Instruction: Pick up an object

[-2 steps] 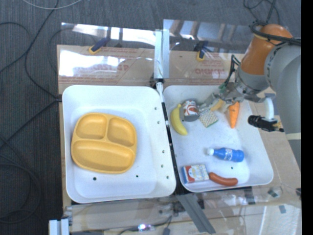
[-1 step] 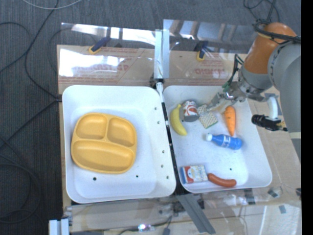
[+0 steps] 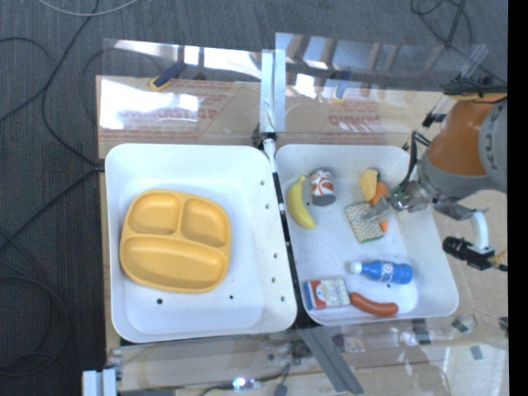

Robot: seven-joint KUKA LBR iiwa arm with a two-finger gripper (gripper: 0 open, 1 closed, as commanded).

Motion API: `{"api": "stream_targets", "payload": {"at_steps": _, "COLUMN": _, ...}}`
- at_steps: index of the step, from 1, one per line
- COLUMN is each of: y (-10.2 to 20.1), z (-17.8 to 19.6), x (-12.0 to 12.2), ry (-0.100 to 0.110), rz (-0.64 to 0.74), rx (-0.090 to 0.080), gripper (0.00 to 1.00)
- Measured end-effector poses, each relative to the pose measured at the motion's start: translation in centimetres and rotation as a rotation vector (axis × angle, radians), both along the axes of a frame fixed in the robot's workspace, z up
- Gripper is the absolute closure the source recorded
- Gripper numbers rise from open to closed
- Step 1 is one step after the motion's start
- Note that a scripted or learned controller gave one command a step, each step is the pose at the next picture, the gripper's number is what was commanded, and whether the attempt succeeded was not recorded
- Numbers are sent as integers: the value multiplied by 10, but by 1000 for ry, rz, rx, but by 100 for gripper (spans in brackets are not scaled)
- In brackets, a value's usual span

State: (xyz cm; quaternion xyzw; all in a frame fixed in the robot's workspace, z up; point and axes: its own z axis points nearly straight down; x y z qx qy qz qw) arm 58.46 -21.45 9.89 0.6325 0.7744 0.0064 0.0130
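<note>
The right bin (image 3: 429, 254) holds a banana (image 3: 300, 205), a small can (image 3: 322, 186), a yellow and orange toy (image 3: 370, 185), a speckled green pad (image 3: 364, 222), a blue bottle (image 3: 383, 271), a small carton (image 3: 327, 293) and a red sausage (image 3: 374, 306). My gripper (image 3: 386, 208) reaches in from the right and hangs low over the pad's right edge, just below the yellow and orange toy. Its tip overlaps both of them, and I see nothing lifted.
The left bin (image 3: 247, 287) carries a yellow divided plate (image 3: 175, 240). The arm's orange band (image 3: 460, 143) stands over the right bin's far right corner. Clear panels rise behind both bins.
</note>
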Motion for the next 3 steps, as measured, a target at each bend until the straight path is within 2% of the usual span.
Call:
{"api": "stream_targets", "payload": {"at_steps": 1, "y": 8, "z": -3, "x": 0, "ry": 10, "rz": 9, "rx": 11, "gripper": 0}}
{"api": "stream_targets", "payload": {"at_steps": 2, "y": 2, "z": -5, "x": 89, "ry": 32, "rz": 12, "rx": 20, "gripper": 0}}
{"api": "stream_targets", "payload": {"at_steps": 3, "y": 0, "z": -6, "x": 54, "ry": 11, "rz": 166, "rx": -5, "gripper": 0}}
